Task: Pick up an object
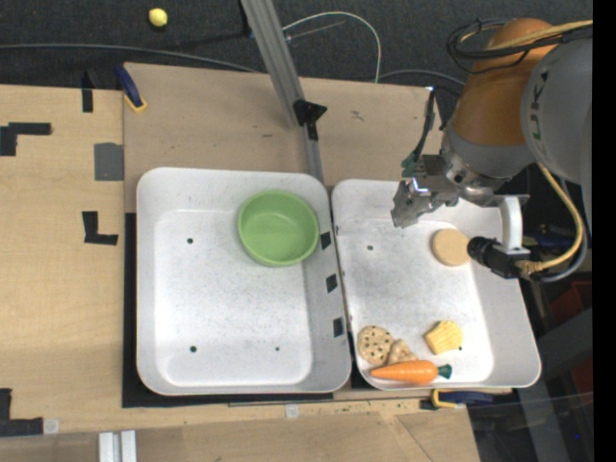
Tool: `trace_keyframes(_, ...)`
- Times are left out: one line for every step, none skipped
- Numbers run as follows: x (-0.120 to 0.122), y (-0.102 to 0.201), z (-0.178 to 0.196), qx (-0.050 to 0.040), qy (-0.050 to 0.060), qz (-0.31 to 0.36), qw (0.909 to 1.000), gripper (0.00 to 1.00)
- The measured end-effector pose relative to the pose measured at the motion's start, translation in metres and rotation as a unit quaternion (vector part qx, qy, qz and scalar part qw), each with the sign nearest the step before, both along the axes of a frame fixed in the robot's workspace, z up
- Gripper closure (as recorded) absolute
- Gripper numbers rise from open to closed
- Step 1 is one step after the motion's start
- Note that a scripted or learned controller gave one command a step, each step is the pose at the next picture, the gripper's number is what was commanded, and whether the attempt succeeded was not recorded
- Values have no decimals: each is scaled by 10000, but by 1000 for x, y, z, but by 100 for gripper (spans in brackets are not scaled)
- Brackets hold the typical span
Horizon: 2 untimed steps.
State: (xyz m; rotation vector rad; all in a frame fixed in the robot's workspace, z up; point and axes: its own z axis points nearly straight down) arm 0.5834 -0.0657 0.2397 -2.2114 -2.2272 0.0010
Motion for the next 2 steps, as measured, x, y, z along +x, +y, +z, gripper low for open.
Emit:
trace_keyframes(9, 63, -4, 3, -3, 6, 10000, 100)
trace_keyframes(26, 122, 1, 3, -8, 3, 10000, 100)
